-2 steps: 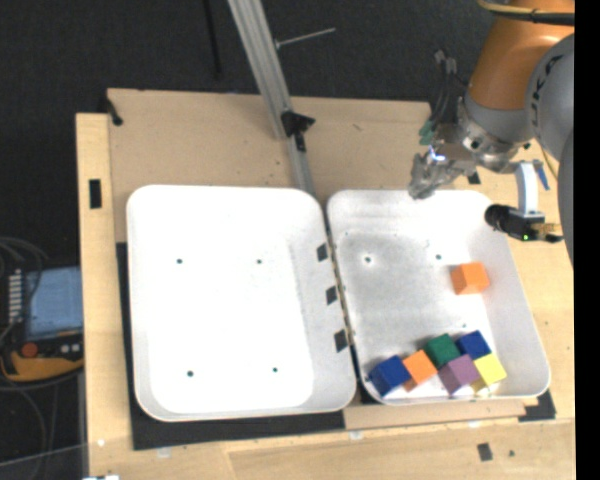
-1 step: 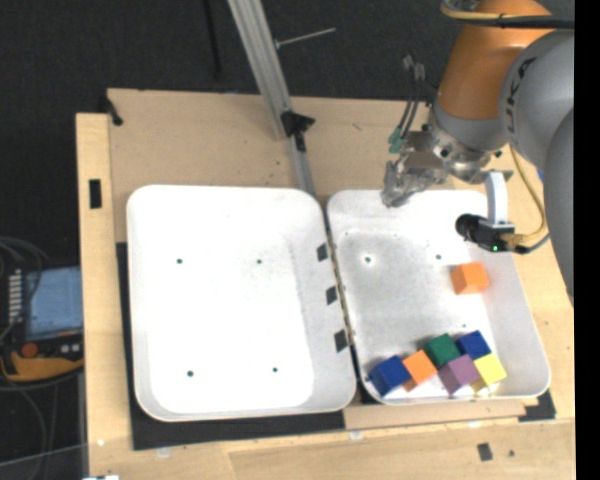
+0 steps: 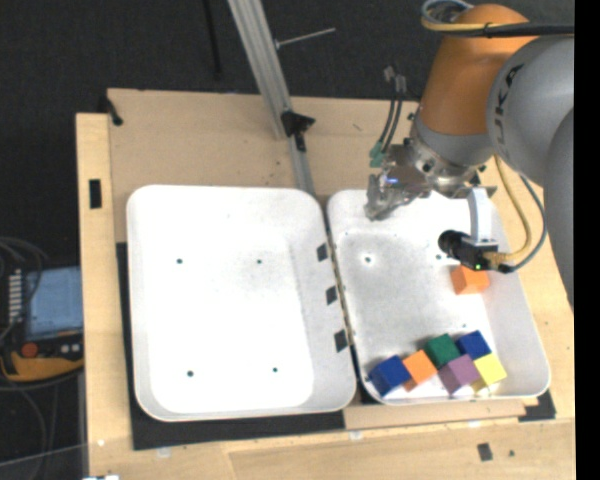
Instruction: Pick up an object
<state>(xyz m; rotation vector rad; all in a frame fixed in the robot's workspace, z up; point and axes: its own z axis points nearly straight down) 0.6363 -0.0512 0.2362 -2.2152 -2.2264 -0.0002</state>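
your hand (image 3: pixel 383 196) hovers over the right bin's (image 3: pixel 400 268) far left corner; whether it's apart, you can't tell.

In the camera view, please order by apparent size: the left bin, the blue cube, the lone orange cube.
1. Left bin, by far largest.
2. Blue cube and lone orange cube: alike, not ranked.

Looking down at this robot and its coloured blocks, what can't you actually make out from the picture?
- End effector: blurred and small at the right bin's far edge, so its state is unreadable.
- Lone orange block: its upper side is partly covered by a dark part hanging off the arm.
- Block cluster: the cubes crowd together, so hidden faces and contacts are unclear.
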